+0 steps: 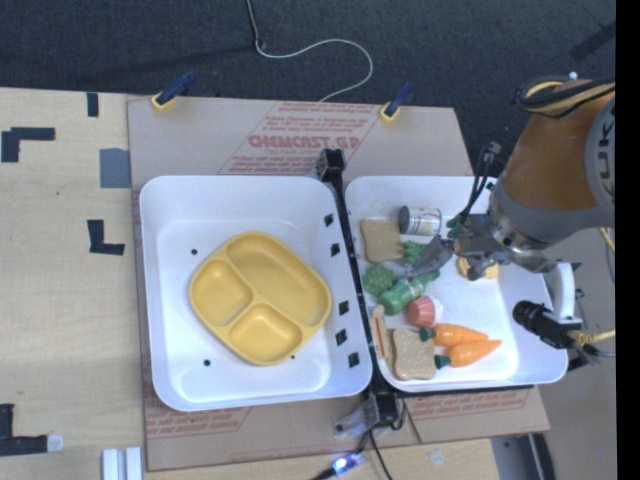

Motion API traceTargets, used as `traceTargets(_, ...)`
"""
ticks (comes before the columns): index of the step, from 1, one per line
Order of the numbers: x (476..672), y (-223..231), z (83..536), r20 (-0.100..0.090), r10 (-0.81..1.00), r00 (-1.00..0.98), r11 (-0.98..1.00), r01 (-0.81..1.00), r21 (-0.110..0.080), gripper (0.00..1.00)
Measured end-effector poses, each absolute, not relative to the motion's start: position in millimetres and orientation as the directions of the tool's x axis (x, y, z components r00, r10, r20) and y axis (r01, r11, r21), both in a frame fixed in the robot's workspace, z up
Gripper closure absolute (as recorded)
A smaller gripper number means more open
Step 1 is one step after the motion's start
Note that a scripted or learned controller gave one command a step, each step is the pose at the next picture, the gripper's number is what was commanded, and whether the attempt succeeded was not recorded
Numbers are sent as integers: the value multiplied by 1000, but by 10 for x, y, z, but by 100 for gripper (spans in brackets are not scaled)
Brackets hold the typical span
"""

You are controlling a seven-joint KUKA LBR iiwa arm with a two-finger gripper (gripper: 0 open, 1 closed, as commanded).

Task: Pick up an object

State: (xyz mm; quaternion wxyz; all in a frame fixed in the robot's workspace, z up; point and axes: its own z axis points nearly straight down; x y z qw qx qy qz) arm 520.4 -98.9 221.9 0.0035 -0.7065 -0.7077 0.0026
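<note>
On the desk (60, 268), two shallow white bins are seen side by side on a sheet of brown cardboard (290, 138). In the left bin (160, 218) one thing is counted: a yellow divided plate (260, 296) with three compartments, lying flat, its long axis running from upper left to lower right. In the right bin (520, 368) the toy foods are gathered toward the left half: two slices of bread, one (379, 239) near the dividing wall and one (413, 354) at the near edge; two carrots (462, 342) laid close together, their long axes roughly level across the view with the tips pointing right and the green tops to the left, just beside the lower bread slice; one red, rounded piece (422, 311) above the carrots; a cluster of green vegetable pieces (392, 286) beside the divider; and one small metal can (420, 221) lying on its side near the far wall. The end effector (432, 258) is reached in from the right and is placed low over the green pieces, below the can; whether its fingers are spread or pressed together cannot be told, as they are blurred against the items beneath. Two clamps with blue handles (172, 90) are fixed at the far corners of the cardboard.
</note>
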Motion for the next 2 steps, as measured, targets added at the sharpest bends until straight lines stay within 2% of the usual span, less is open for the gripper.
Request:
traceTargets(1,5253,-938,1709,2,1000,-2,2,1000,-15,0)
traceTargets(2,5154,-976,1078,1,1000,2,-2,1000,-12,0)
